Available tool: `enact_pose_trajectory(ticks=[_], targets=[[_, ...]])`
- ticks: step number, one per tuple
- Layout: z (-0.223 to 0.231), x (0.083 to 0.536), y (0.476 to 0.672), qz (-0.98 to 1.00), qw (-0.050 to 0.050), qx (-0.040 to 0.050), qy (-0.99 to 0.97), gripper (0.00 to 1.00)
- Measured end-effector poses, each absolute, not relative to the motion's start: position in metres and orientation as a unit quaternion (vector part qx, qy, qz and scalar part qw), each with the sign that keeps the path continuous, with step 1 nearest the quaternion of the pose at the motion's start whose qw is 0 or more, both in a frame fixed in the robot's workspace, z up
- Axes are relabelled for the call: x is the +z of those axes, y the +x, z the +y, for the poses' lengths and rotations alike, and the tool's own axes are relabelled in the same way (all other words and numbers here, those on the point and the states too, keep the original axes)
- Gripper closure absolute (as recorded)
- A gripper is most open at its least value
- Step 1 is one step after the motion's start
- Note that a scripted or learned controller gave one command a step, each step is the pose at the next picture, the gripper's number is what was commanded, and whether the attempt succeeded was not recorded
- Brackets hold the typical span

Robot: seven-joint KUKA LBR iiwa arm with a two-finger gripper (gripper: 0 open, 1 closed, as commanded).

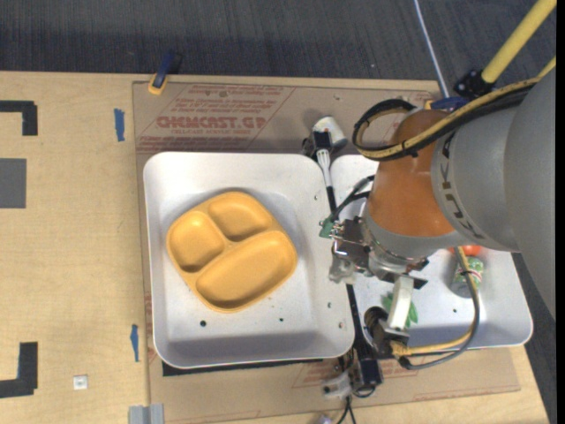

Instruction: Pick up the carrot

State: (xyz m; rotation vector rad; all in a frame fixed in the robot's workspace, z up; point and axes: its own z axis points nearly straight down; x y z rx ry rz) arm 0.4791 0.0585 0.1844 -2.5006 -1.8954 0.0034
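My gripper (399,312) hangs low in the right bin (508,321), its grasp hidden from me, so I may miss the carrot (470,256).

Left bin (168,325) plain white, few small dark specks. Divided plate (232,248) inside it solid yellow-orange. Right bin (508,316) white too. Arm (494,175) grey, orange band (410,184) above wrist. Small orange-and-green thing (470,263) at right bin's right side. Bench board (71,237) tan cardboard, faded red lettering, blue tape tabs (119,124).
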Motion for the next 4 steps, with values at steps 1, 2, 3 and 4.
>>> enact_pose_trajectory(ticks=[1,2,3,4], targets=[[0.070,0.249,0.480,-0.588,0.000,0.0001,-0.809,1.00],[0.070,0.249,0.480,-0.588,0.000,0.0002,-0.809,0.00],[0.078,0.186,0.479,-0.644,0.001,0.0010,-0.765,0.00],[0.079,0.196,0.479,-0.644,0.001,0.0005,-0.765,1.00]])
